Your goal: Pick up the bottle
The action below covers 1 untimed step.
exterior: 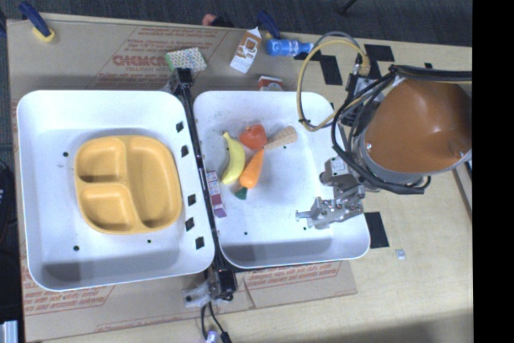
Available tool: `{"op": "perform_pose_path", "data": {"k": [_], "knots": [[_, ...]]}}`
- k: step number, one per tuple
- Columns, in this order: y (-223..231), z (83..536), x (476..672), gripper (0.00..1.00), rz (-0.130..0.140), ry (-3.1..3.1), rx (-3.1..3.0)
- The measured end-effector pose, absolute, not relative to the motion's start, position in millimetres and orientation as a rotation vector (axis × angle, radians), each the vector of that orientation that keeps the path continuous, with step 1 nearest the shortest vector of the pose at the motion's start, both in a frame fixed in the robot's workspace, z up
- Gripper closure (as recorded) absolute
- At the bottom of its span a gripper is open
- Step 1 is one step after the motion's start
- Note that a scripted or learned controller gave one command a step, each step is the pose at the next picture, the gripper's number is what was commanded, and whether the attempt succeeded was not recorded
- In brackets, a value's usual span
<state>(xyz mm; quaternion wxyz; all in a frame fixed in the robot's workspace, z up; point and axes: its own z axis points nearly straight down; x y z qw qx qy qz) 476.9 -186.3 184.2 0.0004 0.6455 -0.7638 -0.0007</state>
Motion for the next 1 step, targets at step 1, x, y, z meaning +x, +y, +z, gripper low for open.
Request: {"op": "perform_pose_path", "data": {"k": [1], "knots": [[-204.4,191.7,476.7,1.0,-0.002,-2.158,2.283]]}}
